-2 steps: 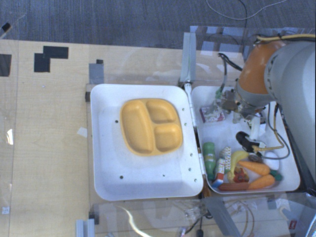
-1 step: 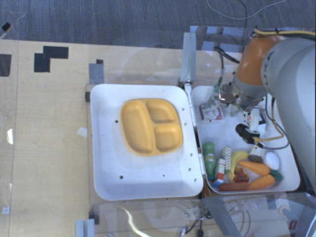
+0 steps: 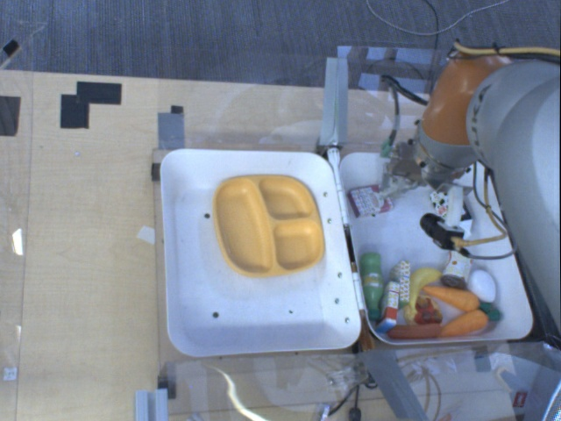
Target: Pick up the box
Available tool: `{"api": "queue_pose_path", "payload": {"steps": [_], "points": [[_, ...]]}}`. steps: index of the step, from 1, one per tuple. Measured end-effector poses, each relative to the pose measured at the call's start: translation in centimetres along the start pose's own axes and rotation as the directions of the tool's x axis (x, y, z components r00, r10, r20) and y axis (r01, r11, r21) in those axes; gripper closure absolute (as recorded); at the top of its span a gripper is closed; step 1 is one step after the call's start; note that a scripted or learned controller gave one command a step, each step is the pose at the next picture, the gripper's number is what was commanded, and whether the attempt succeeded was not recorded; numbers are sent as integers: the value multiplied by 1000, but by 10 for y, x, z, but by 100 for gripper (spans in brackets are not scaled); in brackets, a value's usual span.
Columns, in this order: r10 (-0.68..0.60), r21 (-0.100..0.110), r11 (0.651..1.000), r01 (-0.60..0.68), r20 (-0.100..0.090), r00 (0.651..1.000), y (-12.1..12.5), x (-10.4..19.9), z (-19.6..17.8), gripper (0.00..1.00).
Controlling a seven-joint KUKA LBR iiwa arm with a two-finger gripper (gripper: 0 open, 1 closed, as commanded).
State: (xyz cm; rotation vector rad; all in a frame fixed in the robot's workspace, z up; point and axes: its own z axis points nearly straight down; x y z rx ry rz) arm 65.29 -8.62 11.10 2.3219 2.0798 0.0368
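My claw (image 3: pixel 405 175) hangs low over the right bin (image 3: pixel 517 323), at about eleven o'clock of it, just beside the small red-and-white box (image 3: pixel 368 201), which lies flat by the bin's left wall. From this angle I cannot tell how my claw is set, and nothing shows gripped in it. I judge I am in the approach, the grasp not yet made. The box sits at about eight o'clock from my claw, so next I must shift that way, centre over it and close. The carrot (image 3: pixel 450 297) and green bottle (image 3: pixel 372 281) at six o'clock lie well apart.
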Motion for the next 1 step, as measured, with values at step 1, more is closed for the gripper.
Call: {"api": "queue_pose_path", "payload": {"steps": [1], "points": [[-114,27,993,114,-2,993,-32,-9,-58,100]]}}
